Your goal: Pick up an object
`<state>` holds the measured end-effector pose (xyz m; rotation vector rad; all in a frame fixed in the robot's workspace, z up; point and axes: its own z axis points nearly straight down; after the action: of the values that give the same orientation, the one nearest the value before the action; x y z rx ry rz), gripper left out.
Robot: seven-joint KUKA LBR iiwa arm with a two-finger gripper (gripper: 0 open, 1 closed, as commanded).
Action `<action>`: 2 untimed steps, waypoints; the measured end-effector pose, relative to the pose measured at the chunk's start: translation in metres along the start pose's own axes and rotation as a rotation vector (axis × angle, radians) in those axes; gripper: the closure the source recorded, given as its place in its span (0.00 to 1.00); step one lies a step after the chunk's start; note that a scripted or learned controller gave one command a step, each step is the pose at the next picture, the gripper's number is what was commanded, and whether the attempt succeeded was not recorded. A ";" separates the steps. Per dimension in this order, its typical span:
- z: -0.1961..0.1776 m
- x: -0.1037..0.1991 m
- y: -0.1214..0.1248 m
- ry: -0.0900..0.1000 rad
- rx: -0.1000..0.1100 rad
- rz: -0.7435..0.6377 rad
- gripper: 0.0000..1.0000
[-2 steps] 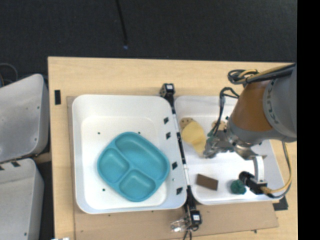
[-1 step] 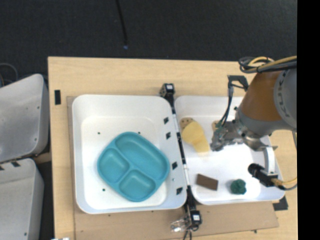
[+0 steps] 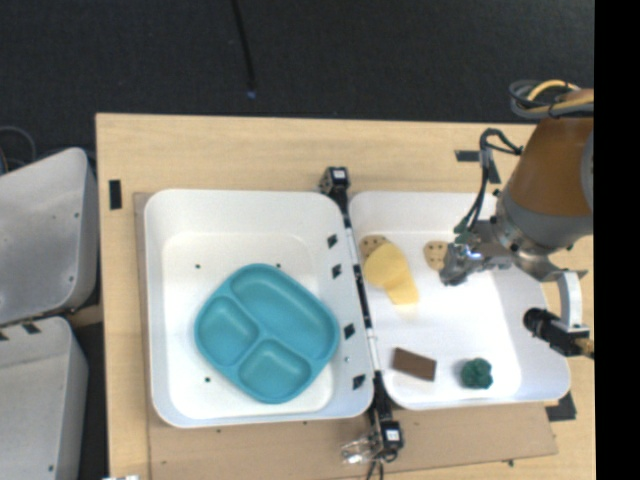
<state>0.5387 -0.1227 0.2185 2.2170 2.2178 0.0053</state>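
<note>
A: What sits in the left bin?

B: A teal divided plate with three compartments, lying flat and turned at an angle, toward the near right of that bin.

A: And the right bin?

B: Four things. A yellow wedge-shaped piece lies near the left wall, about midway between far and near. Just beside its far-left corner a tan perforated disc peeks out, touching or partly under it; I cannot tell which. A second tan perforated piece lies to the right of the wedge. Along the near edge are a brown rectangular block and, to its right, a small dark green lumpy object, apart from each other.

A: Where is the arm?

B: It comes in from the right over the desk, orange band above the wrist. The gripper hangs over the right bin, just right of the second tan piece and well clear of the block and the green object.

A: Are the fingers apart or together?

B: I cannot tell; they are too small and dark against the bin, and nothing is visibly between them
</note>
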 end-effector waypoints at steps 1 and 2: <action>0.000 0.000 0.001 0.001 0.004 0.000 1.00; 0.005 0.049 0.010 0.003 0.006 -0.006 1.00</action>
<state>0.5485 -0.0740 0.2137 2.2150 2.2287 0.0012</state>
